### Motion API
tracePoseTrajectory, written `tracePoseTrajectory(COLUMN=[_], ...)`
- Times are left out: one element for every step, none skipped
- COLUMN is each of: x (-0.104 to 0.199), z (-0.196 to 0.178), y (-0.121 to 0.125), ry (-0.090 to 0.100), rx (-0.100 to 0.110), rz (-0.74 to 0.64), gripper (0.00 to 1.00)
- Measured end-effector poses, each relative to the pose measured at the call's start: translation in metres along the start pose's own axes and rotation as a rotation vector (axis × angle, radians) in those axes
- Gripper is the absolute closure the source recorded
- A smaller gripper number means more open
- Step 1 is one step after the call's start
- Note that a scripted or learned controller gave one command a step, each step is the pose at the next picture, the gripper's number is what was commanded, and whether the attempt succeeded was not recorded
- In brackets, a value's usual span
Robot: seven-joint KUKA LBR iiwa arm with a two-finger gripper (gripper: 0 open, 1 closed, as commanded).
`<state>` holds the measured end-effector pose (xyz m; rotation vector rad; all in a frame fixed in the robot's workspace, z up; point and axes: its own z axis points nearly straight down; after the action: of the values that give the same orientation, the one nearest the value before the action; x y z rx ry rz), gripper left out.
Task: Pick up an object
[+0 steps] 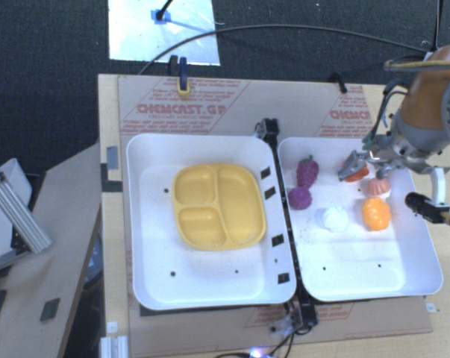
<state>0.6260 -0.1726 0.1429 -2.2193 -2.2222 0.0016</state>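
Note:
My gripper (366, 171) hangs over the back of the right bin (404, 274), under the grey arm with its orange band. A small red-orange object (353, 174) lies right at the gripper's left tip. A pale pink object (378, 188) sits just below the gripper. In front of that is an orange fruit-like object (375, 213), with a small white object (333, 218) to its left. Two purple grape-like pieces (307, 171) (300, 198) rest near the bin's left wall.
The left bin (154, 274) holds a yellow divided plate (216, 204). A row of black clips runs along the divider (278, 215) between the bins. A black part of the arm (426, 206) juts over the right bin's right side.

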Motion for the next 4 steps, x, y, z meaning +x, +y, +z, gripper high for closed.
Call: tracePoseTrajectory(x=[0.002, 0.001, -0.007, -0.003], z=[0.051, 0.037, -0.013, -0.059], y=[0.001, 0.003, 0.009, 0.012], ry=[0.003, -0.001, -0.002, -0.002], rx=[-0.003, -0.008, -0.008, -0.009], rz=[-0.001, -0.002, -0.002, -0.004], gripper=[0.00, 1.00, 1.00, 1.00])
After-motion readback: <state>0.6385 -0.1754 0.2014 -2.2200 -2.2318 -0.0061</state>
